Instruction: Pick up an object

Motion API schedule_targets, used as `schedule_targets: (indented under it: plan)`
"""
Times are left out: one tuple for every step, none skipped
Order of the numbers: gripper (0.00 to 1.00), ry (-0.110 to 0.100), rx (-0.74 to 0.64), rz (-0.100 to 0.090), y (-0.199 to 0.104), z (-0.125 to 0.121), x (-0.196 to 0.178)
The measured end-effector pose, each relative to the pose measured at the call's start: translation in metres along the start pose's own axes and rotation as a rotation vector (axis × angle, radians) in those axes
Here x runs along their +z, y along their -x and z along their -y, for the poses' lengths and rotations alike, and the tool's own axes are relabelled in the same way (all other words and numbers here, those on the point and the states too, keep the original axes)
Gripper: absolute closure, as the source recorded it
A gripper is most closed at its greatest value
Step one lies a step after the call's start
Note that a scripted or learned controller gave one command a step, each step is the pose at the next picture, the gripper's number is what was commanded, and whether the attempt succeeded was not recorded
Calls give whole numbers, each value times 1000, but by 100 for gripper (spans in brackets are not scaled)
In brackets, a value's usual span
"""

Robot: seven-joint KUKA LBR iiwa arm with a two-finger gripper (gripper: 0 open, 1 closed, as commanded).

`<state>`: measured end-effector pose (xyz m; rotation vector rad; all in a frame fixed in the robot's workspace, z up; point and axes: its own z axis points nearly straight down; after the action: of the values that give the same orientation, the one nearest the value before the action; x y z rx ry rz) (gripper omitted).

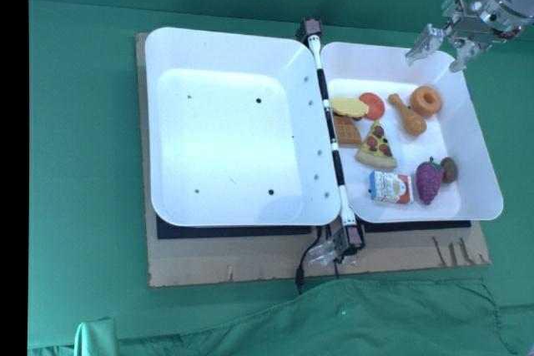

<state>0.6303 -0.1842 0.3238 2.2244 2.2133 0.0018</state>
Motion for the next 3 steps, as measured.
schedule_targets:
  plan:
    - [0, -6, -1, 0, -4, 7, 56]
    - [0, -5, -1, 0, -3, 12, 97]
    - [0, 9, -2, 4, -1, 9, 128]
